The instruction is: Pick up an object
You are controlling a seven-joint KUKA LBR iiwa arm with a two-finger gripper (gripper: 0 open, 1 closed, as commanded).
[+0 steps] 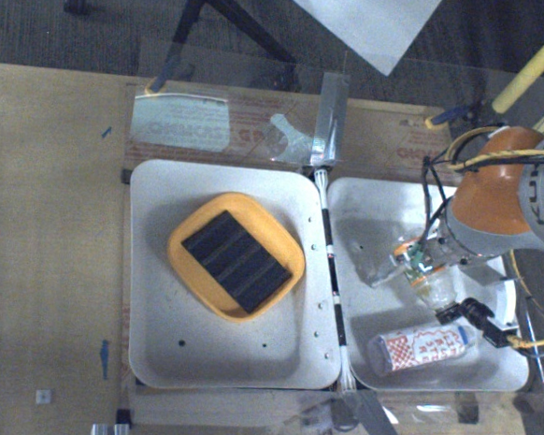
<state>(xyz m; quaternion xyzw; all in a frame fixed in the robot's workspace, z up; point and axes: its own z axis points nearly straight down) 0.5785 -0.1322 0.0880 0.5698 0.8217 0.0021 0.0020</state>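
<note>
My gripper (420,263) hangs over the middle of the right bin (367,205), below the arm's orange band. A clear plastic item (380,269) lies just left of it, and whether the two touch is unclear. A red-and-white patterned tube (423,350) lies on its side near the right bin's front edge, below the gripper and apart from it. In the left bin (150,343) sits a yellow dish-shaped object with a black ribbed centre (236,256), far from the gripper.
A metal divider strip (329,263) runs between the two bins. Behind the bins lie a clear plastic bag (181,120) and some crumpled clear wrap (288,138) on the bench. Cables (433,192) hang from the arm over the right bin's back.
</note>
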